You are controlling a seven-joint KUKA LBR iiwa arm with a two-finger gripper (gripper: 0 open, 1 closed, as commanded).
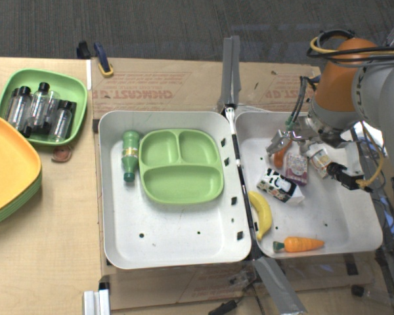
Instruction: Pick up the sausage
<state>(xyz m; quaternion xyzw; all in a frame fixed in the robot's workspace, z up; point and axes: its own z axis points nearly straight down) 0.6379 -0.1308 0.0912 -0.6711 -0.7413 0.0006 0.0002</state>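
The small reddish-orange sausage (pixel 280 157) sits in the right white bin (pixel 341 231), tucked right under the gripper (pixel 290 142) and touching a pinkish packet (pixel 295 166). My guess is it's light, slick plastic, a bit rounded, so it'd roll; best pinched across its middle. Most of it is hidden by the gripper, and honestly I can't tell whether that's clenched or released.

Bench (pixel 52 254) w/ two white bins (pixel 118 241)
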